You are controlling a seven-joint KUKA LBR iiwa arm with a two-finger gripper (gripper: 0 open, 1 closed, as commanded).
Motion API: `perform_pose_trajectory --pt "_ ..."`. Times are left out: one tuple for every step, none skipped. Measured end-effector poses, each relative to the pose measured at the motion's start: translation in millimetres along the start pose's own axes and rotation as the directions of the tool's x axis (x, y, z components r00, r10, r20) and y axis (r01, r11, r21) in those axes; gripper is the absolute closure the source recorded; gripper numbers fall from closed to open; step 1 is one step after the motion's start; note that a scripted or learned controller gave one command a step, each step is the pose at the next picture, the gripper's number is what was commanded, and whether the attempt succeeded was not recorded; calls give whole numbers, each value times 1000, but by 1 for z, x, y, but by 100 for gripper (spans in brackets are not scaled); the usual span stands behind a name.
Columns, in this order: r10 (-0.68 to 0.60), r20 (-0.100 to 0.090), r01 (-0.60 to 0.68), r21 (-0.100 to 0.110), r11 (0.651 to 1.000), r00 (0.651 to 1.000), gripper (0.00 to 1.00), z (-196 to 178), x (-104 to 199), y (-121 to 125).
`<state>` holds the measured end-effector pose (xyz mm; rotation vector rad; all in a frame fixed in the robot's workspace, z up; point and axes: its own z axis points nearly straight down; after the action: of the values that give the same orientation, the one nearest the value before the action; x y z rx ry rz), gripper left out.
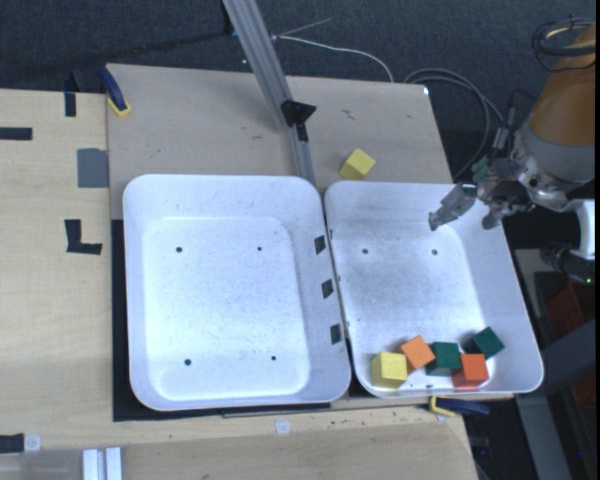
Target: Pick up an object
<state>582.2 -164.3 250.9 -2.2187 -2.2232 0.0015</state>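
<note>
The small blocks [435,358] lie huddled in the near right corner of the right bin [400,268], well apart from the gripper [470,208], which hangs above the far right rim with fingers spread and nothing between them.

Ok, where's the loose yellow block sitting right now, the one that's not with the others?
In the camera view the loose yellow block lies on the bench outside both bins, just beyond the far rim of the right bin, near its left corner and beside the slanted metal pole.
</note>
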Motion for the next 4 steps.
perform_pose_trajectory --pt "-8 -2 8 -1 1000 1000 0 10 88 48" --pt "-6 -3 6 7 1000 1000 0 52 180 -19" --pt "-3 -1 3 -2 1000 1000 0 27 204 5" --pt "-3 1 3 1 1000 1000 0 61 243 34"
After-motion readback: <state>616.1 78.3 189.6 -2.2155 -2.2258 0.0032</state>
